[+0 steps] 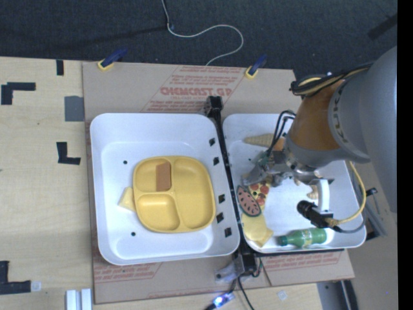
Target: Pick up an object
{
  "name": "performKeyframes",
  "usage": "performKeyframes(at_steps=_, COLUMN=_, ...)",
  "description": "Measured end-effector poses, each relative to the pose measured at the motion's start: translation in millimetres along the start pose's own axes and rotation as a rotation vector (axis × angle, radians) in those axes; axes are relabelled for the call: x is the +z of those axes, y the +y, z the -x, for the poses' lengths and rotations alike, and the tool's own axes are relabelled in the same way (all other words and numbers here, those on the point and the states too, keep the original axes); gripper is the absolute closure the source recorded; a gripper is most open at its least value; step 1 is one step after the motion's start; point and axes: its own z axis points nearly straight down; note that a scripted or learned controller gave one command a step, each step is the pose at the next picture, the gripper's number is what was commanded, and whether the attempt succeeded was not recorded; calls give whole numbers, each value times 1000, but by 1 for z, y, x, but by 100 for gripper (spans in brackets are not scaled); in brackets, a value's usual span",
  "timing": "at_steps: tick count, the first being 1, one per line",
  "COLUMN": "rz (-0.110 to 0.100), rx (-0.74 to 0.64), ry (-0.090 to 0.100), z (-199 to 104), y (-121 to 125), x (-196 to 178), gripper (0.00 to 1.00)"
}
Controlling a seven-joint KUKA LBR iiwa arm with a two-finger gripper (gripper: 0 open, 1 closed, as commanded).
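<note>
My gripper (266, 171) hangs low over the left part of the right bin (345, 192), under the orange-banded wrist (310, 124). Just below it lie a small red and orange toy (260, 189) and a watermelon slice (248, 201). A tan ice cream cone (261, 139) lies just above it, near the bin's far wall. A pale yellow piece (256, 230) and a green bottle (307, 238) rest along the near wall. I cannot make out anything held in the gripper.
The left bin (106, 173) holds a yellow divided plate (174, 196) with a brown piece (163, 174) on it and a yellow wedge (125, 199) beside it. The divider (222, 173) between the bins runs close to the gripper's left. Cables (322, 212) trail beside the wrist.
</note>
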Motion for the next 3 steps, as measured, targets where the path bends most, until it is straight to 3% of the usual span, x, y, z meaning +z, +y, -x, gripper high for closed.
performKeyframes(at_steps=2, rz=4, rx=0, ry=0, z=8, y=3, x=-119, gripper=100)
performKeyframes(at_steps=3, rz=1, rx=1, ry=1, z=7, y=3, x=-130, gripper=100)
